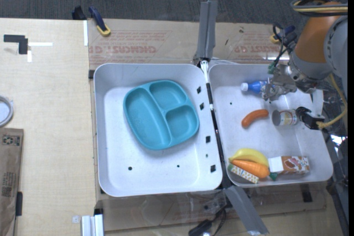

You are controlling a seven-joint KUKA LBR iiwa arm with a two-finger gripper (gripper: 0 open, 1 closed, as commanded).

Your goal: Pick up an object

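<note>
On the pale wooden bench [44, 174], two white bins [110, 174]; fingers' [269, 91] state unclear.

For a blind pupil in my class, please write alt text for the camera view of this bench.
The gripper hangs over the right bin beside a blue bottle, above a sausage, small can, banana, carrot and snack box. The left bin holds a blue divided plate.
</note>
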